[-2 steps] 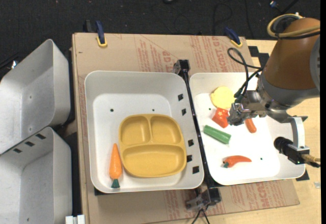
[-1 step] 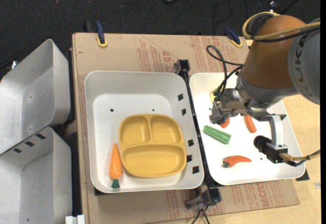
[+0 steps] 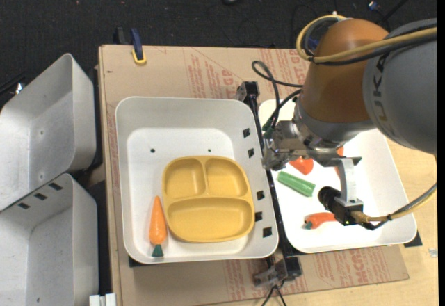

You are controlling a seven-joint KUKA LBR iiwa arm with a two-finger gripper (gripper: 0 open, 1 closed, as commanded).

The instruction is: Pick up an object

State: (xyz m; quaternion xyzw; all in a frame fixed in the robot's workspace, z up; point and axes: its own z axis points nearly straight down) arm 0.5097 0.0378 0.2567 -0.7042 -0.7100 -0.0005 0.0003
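Two bins, reading 9 to 3 o'clock.

The left bin [image 3: 139,145] has a carrot [image 3: 158,222] at its 7 o'clock corner, standing roughly 12-to-6 with the green stub at 6. It lies just beside the 9 o'clock edge of the yellow tray [image 3: 208,222]; can't tell if they touch. The tray has three compartments, nothing in them.

The right bin [image 3: 389,179] is where the work is. The gripper [image 3: 278,151] sits low at the bin's 9 o'clock wall, tucked under the arm [image 3: 348,82]. Open or closed: cannot tell, the wrist hides it. Nothing visibly held.

Likeliest target is the green stick [image 3: 295,183], near the gripper at about 5 o'clock from it. Its long axis runs 10-to-4. It is a short, smooth cylinder in plain green with rounded ends, lying flat on the bin floor and fully exposed. My read: close across the short axis, so jaws lined up 1-to-7, and the round body may roll if hit off-centre.

The orange-red wedge [image 3: 302,166] is at 4 o'clock from the gripper, just beside the stick's 12 o'clock side and partly under the wrist, so it is a crowding risk. The small orange piece [image 3: 320,220] with a pale tip is farther out at 5 o'clock, apart from both.

With a single arm there is no side choice.
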